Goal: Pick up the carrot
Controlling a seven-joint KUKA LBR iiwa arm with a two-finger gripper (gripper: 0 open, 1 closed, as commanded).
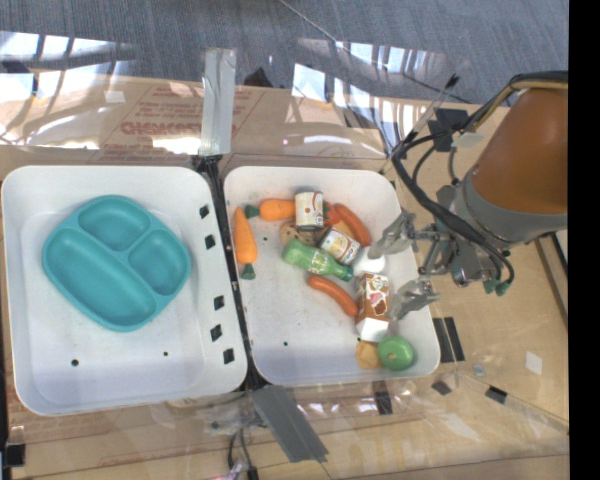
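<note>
carrot [244, 240]: lies lengthwise by the left wall of the right bin [280, 353], apart from other items | gripper [405, 263]: above the bin's right edge, fingers spread wide, nothing between them | nearby: green bottle [316, 261], two cans, sausages, green apple [396, 352] | left bin [30, 368]: teal divided plate [116, 261]
</note>
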